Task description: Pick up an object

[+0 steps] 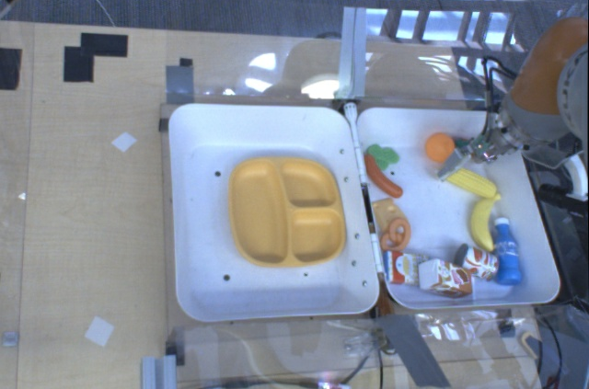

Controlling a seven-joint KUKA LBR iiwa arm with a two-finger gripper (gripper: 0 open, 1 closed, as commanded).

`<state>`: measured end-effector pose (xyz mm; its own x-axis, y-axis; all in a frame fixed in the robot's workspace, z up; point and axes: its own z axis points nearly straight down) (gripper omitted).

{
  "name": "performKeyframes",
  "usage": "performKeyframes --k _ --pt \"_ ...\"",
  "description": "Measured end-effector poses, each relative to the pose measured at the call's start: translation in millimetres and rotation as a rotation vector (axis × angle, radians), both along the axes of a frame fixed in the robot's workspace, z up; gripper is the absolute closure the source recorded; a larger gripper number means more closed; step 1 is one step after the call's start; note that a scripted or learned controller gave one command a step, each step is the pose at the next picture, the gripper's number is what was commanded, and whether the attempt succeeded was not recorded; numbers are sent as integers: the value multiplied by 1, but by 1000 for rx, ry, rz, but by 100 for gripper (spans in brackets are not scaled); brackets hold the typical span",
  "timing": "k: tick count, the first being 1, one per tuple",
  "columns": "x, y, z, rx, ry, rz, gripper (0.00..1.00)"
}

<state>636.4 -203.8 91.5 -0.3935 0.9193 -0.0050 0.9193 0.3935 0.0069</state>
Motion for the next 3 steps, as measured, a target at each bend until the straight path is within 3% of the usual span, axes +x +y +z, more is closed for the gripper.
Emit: performKeyframes --k 1,2,3 --pt "35 77 15 3 1 -14 0" --pt "35 74 5 -4 3 6 0" --pt "38 74 15 -8 -10 13 100"
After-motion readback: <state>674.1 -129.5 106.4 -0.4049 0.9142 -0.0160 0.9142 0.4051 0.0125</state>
